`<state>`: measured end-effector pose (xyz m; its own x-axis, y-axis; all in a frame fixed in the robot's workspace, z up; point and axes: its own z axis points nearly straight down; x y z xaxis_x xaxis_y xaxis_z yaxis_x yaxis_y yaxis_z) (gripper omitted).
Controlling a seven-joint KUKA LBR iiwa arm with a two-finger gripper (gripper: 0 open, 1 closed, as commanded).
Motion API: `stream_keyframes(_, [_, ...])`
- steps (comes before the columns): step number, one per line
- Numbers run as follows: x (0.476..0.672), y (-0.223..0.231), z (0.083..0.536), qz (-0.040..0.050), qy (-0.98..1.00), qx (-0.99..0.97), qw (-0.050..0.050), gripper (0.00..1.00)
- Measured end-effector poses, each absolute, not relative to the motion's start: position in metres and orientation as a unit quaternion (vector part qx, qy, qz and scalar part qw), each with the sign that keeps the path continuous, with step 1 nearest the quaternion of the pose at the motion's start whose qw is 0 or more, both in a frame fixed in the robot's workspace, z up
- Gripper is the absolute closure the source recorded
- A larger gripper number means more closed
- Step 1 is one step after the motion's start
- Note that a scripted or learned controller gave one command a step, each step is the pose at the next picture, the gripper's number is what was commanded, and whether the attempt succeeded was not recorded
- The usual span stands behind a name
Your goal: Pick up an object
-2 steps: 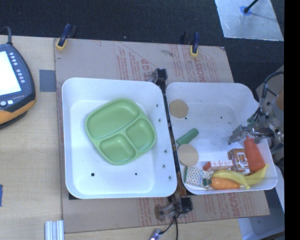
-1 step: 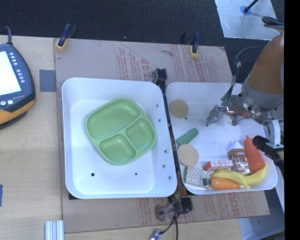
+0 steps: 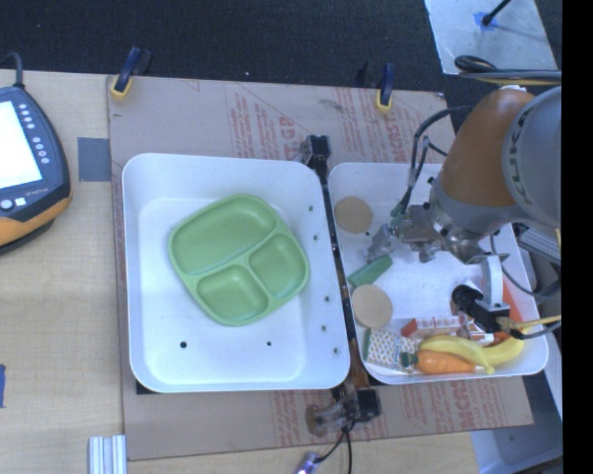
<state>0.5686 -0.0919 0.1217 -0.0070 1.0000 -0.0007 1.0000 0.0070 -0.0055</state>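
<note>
My gripper (image 3: 389, 239) hangs low over the middle of the right bin (image 3: 421, 275), under the grey and orange arm. Just below and left of it lies a small green piece (image 3: 371, 270). One tan round disc (image 3: 354, 214) sits up and left of the gripper, and a second disc (image 3: 372, 305) lies nearer the front. Along the bin's front edge lie a yellow banana (image 3: 479, 350), an orange carrot (image 3: 445, 363) and a patterned packet (image 3: 384, 347). I see nothing held in the gripper.
The left bin (image 3: 148, 265) holds a green divided plate (image 3: 239, 258). A tablet-like pendant (image 3: 15, 166) rests on the bench at far left. Clamps hold the cardboard sheet at the back edge.
</note>
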Motion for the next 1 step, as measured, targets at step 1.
stream_keyframes(1, [0.5806,-0.0967,0.0914,0.0028,-0.709,-0.705,0.002,0.00])
